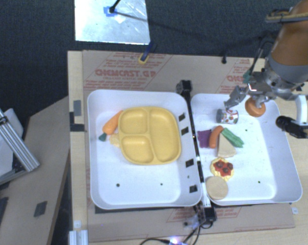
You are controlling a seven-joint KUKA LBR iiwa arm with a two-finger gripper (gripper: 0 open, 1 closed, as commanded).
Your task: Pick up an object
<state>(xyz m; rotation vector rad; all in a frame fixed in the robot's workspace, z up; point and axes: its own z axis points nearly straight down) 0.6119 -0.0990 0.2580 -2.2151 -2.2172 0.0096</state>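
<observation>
My gripper (246, 101) hangs over the far part of the right bin (276, 162). Right under it lie a small silver can (228, 117) to its left and a round orange fruit (255, 107) to its right; whether either is held cannot be made out. Nearer the bin's left wall sit a purple piece (204, 136), an orange sausage-shaped piece (215, 136), a green vegetable (232, 137) and a pale bread wedge (226, 148). A small pizza (222, 168) and a tan round cookie (217, 188) lie toward the front.
The left bin (100, 182) holds a yellow divided plate (146, 135) with a carrot (111, 122) against its left side. A black divider (194, 137) runs between the bins. A black part of the arm (291, 126) overhangs the right bin's right rim.
</observation>
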